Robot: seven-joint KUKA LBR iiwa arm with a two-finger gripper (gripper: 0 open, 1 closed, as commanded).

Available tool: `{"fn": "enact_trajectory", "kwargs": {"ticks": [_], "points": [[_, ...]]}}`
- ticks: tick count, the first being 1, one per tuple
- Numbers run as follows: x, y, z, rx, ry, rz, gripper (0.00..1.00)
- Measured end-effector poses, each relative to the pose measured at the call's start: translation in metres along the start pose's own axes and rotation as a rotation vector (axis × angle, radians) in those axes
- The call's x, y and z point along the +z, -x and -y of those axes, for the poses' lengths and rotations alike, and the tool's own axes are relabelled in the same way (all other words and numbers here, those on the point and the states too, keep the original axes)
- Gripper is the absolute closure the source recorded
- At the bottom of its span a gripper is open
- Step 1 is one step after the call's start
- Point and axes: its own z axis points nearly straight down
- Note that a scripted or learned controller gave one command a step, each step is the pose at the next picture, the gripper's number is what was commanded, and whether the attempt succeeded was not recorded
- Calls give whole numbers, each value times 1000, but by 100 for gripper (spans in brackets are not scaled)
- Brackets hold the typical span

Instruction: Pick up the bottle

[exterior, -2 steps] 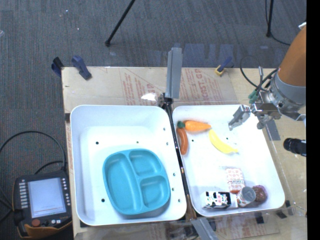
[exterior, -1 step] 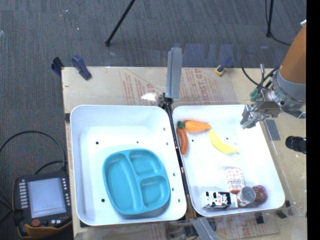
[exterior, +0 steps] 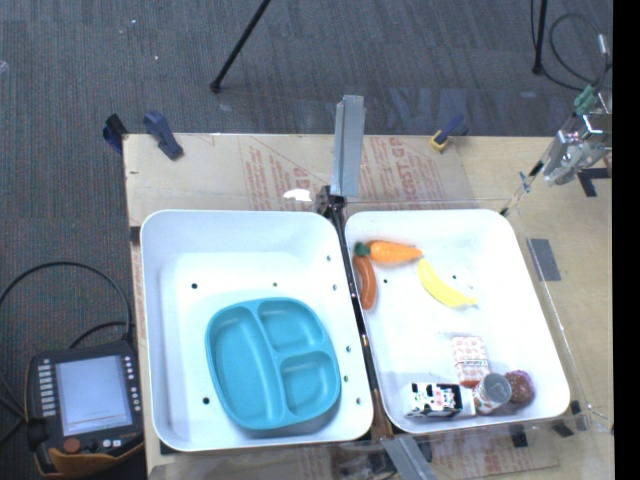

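A small bottle [exterior: 468,356] with a white and red label and a red cap lies in the right bin [exterior: 500,230], near its front right corner. Touching it at the front is a round silver-topped can [exterior: 492,393]. My gripper [exterior: 567,160] hangs well beyond the right bin's far right corner, over the bench near the view's right edge, far from the bottle. Nothing shows between the gripper and the bottle but bare bin floor.
The right bin also holds a carrot [exterior: 392,252], a sausage [exterior: 366,282], a banana [exterior: 443,285], a black and white carton [exterior: 435,400] and a brown lump [exterior: 519,388]. A blue divided plate [exterior: 272,364] lies in the left bin [exterior: 160,268]. A grey post [exterior: 348,158] stands behind the bins.
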Motion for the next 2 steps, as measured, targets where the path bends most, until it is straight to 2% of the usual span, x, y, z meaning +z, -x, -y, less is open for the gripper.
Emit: {"fn": "enact_trajectory", "kwargs": {"ticks": [1,2], "points": [[-50,-2,-20,-240,0,0,100],[-50,14,-20,-547,2,1,100]]}}
